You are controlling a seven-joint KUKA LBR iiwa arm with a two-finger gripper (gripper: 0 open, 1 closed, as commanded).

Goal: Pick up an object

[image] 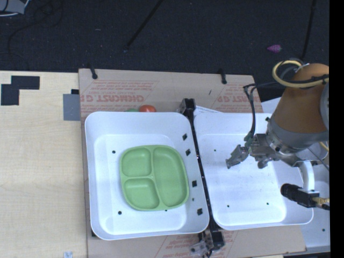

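Note:
A light green divided plate point(154, 177) lies flat in the middle of the left bin point(102, 144). My gripper point(236, 157) hangs over the left-centre of the right bin point(226, 214), reaching in from the right below the orange wrist band. I see nothing held at its tip. The gripper is well to the right of the plate, across the divider between the bins.
A small red-orange object point(147, 109) with a bit of green beside it sits behind the far rim of the left bin, on the cardboard sheet point(161, 90). A black clamp strip point(196, 165) runs between the two bins. Dark floor with cables lies beyond the bench.

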